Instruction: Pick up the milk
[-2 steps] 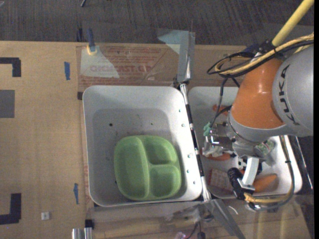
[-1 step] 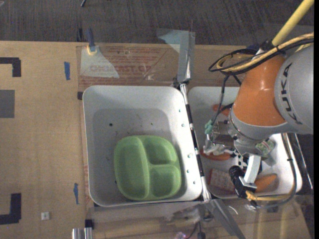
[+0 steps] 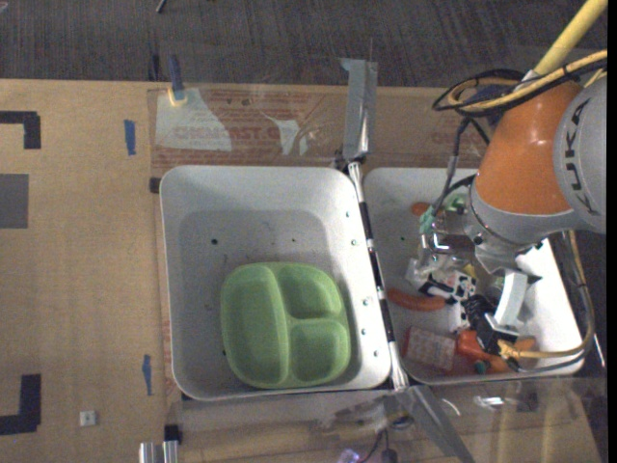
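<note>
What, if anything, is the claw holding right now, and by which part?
Cannot be told: the claw is down among the clutter in the right bin, its tips hidden.

We see smooth white plastic bins point(image 3: 183, 258), a matt green plastic sectioned tray point(image 3: 284, 324), a bench point(image 3: 77, 287) of flat brown cardboard-like board, a glossy orange band on the arm point(image 3: 525, 167), dull carpet-like floor point(image 3: 289, 13).

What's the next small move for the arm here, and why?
Probably a short, careful descent, then close. The gripper hangs low in the right bin, right above a black-and-white carton that looks like the milk, with an orange toy crowded beside it. No item is visibly between the fingers, and the wrist hides much of the contact.
</note>
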Controlling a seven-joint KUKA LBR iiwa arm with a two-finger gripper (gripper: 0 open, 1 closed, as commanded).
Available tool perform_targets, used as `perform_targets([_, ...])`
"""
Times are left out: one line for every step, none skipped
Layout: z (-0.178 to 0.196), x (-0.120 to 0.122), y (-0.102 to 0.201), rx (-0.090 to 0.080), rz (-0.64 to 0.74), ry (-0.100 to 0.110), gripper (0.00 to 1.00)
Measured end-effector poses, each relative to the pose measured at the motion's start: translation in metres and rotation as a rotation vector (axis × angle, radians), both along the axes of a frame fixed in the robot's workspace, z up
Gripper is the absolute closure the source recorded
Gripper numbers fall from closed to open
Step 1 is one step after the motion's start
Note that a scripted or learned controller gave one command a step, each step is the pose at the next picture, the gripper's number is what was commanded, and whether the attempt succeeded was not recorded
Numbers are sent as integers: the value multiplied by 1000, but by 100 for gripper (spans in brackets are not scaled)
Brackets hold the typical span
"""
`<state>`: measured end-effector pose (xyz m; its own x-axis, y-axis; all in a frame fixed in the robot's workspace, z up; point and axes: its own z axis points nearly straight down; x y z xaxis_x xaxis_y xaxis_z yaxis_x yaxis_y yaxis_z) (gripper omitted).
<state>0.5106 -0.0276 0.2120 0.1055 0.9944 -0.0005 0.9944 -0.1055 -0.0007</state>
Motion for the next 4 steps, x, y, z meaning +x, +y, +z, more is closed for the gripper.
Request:
perform_targets([9,1,1,-1,2,-1,100])
perform_targets([-10,-4,47,1,-196,4,100])
perform_targets([-1,-3,47,1,-193,5,100])
perform_targets([9,-32,88,1,-203,5,100])
